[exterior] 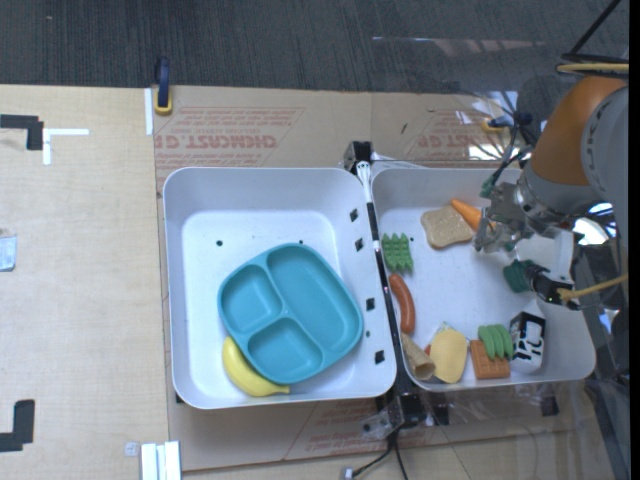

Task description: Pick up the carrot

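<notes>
Reaching in from the right, the arm (590, 138) is hanging over the right bin (570, 363), its gripper (490, 233) sitting low near the bin's back edge. Whether the gripper is open or shut I cannot tell at this angle. The carrot (464, 211) is lying on the bin floor at the back, just left of the gripper, its near end touching or overlapping a slice of bread (446, 228); nothing is showing it gripped.

Lying along the bin's left wall are a green ridged piece (398, 252) and, nearer the front, a sausage (405, 302). A cone (417, 358) is resting at the front left corner, with a yellow cheese wedge (450, 354) just beside it, then an orange block topped with green (492, 352), then a black-and-white tag (528, 340). A dark green item (516, 275) is sitting below the gripper, toward the right side.

Sitting in the left bin (190, 268) is a teal divided plate (290, 313), and a banana (250, 373) is curling against its front left edge
</notes>
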Controlling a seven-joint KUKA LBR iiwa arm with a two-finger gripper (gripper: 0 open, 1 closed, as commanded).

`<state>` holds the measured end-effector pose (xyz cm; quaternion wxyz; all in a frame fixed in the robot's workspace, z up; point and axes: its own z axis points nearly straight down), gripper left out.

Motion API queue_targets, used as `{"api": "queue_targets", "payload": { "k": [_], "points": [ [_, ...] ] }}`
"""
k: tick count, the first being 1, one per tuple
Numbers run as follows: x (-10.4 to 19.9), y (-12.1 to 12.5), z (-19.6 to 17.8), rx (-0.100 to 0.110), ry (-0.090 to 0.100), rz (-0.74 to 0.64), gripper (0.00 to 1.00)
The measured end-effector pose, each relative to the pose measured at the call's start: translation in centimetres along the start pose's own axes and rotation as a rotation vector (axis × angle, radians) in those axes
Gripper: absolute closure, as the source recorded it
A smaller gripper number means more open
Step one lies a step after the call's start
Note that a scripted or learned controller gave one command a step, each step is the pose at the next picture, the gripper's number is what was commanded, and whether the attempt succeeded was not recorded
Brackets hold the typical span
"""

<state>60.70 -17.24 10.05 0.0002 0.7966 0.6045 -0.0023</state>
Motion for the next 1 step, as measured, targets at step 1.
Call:
{"api": "queue_targets", "payload": {
  "k": [1],
  "points": [
    [3.16,-1.69,-8.8,-0.001,0.002,0.158,1.0]
  ]
}}
